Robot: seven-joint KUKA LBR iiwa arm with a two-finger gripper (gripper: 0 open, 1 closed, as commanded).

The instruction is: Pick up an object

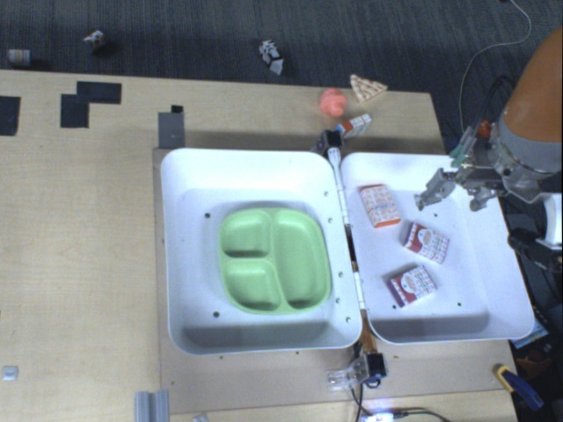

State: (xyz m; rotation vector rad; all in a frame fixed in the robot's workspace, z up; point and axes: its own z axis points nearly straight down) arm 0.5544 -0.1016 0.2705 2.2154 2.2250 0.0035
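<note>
Three small red-and-white cartons lie in the right bin (475, 310): one (380, 206) at the upper left, one (427, 243) in the middle, one (412, 285) lower down. My gripper (456, 194) hangs over the bin's upper right part, up and to the right of the middle carton. Its two grey fingers (434, 191) are spread apart, with nothing between them. The orange band of the arm (537, 90) rises at the right edge.
The left bin (189, 236) holds a green divided tray (273, 258). Behind the bins on the bench lie a pink ball (333, 102), a wedge-shaped toy (368, 88) and a small tube (355, 126). Cables run at the far right.
</note>
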